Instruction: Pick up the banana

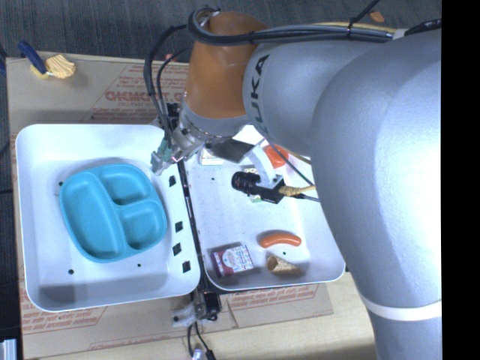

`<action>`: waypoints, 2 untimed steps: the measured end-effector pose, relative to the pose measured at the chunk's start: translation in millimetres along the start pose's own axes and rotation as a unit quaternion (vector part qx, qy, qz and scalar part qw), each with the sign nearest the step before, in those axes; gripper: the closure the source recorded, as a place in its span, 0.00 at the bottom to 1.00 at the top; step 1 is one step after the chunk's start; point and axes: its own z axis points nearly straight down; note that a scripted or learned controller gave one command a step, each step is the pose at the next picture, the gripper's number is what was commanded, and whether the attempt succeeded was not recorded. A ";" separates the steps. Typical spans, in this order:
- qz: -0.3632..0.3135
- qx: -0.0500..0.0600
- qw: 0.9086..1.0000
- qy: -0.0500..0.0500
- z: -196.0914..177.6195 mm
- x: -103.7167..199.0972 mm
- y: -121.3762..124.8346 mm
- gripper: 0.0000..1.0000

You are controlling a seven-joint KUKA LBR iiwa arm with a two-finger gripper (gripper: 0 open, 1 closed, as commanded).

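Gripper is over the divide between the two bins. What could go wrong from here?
1. The gripper hangs right at the bins' shared wall, beside the blue tray. If it descends here, it may strike the wall or the tray.
2. The arm covers much of the right bin, so a grasp there would be hard to verify.

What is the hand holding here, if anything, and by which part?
Cannot be told: the hand sits at the right rim of the left bin, too blurred to show any hold.
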 end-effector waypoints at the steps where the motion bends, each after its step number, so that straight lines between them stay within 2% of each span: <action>1: -0.002 0.001 1.000 0.000 -10.0 -0.2 0.2 1.00; 2: 0.065 0.000 0.998 0.000 21.8 -33.2 51.8 1.00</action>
